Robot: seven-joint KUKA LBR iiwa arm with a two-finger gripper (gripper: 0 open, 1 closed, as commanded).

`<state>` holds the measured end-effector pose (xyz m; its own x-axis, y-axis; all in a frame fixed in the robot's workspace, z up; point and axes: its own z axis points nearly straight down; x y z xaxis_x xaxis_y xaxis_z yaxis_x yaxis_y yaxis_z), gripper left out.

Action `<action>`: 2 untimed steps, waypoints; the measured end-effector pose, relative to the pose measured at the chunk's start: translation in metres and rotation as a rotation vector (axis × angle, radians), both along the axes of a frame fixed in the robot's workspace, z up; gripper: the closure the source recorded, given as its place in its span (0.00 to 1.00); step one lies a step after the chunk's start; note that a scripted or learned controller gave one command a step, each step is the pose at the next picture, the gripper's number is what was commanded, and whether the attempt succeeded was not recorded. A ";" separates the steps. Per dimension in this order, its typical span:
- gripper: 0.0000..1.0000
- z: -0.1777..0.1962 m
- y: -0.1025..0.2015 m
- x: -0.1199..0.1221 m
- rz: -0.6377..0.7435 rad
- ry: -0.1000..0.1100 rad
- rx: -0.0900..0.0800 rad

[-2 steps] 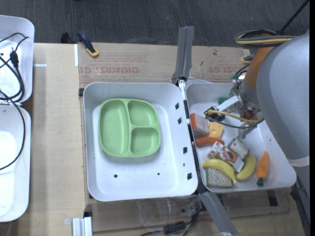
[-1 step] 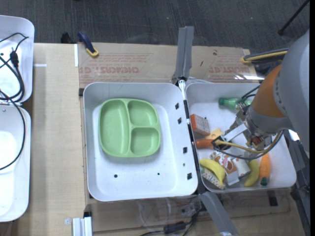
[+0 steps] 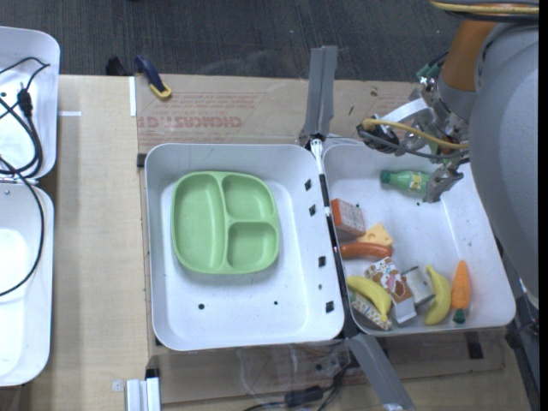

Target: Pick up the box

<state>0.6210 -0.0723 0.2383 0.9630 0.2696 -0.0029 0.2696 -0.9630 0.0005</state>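
Dark carpet behind, tan worktop (image 3: 94,229) with cardboard sheet under two white bins. At 9 o'clock, left bin (image 3: 171,315) holds a green divided plate (image 3: 226,222). Cardboard behind it carries red print, upside down from this angle, not legible. Right bin (image 3: 479,255), around 3 o'clock: small box (image 3: 348,217) with orange-red face lies near the divider wall, just above an orange wedge (image 3: 368,245). Lower, at 5 o'clock: bananas (image 3: 370,298), a patterned carton (image 3: 390,278), carrot (image 3: 461,285). Green bottle (image 3: 406,179) at 2 o'clock, hand (image 3: 441,178) just beside it, well apart from the box; cannot tell its grip state. Box likely light, stiff card, slightly crushable; best taken across its short sides from above. Print on box too small to read.
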 end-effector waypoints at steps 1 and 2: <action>0.00 -0.112 -0.056 -0.085 0.088 0.004 0.002; 0.00 -0.140 -0.027 -0.104 0.224 -0.015 -0.005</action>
<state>0.5166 -0.0997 0.0979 0.8788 0.4771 0.0093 0.4770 -0.8788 0.0110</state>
